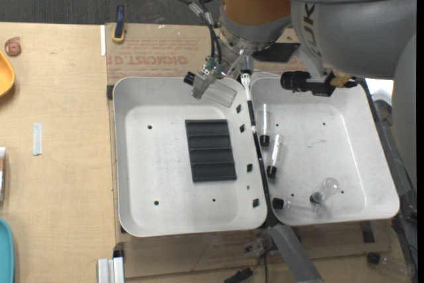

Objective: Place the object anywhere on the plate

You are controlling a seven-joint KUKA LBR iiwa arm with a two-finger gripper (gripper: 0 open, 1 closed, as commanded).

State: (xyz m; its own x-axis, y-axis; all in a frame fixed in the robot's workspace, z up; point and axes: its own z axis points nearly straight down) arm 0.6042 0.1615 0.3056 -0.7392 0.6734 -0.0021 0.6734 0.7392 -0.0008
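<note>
A black, ribbed rectangular plate [211, 150] lies flat in the middle of the left shallow white bin [132, 209], its long side running front to back. A clear, rounded plastic object [324, 191] rests on the right white bin's [371, 162] floor, near its front edge.

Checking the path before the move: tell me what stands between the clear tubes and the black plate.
Only the bins' adjoining walls, running between the tubes and the plate; nothing else visible stands there.
</note>
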